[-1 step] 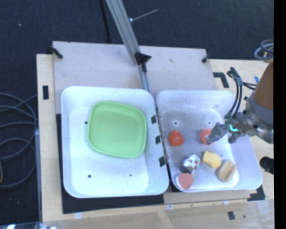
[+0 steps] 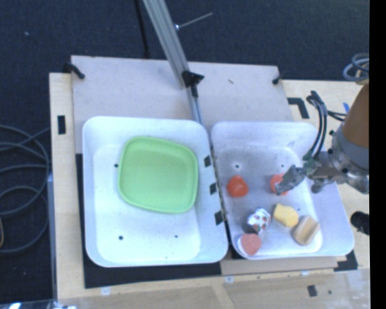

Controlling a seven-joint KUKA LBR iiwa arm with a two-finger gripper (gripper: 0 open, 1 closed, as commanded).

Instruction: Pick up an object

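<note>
Objects are seen scattered in the right bin [image 2: 321,240]. Nearest the camera a pink-red round piece [image 2: 249,243] lies at the front rim, with a tan bread-like piece [image 2: 306,230] to its right. Just behind them are a small white item with red spots [image 2: 258,220] and a yellow block [image 2: 285,214]. Farther back an orange-red ball [image 2: 237,187] rests near the bin's left wall. The end effector [image 2: 287,182] is lowered beside a second red object [image 2: 276,183], touching or nearly so; whether it is open or closed cannot be told. A green plate [image 2: 159,174] is held in the left bin [image 2: 100,192] on the table [image 2: 135,76].
</note>
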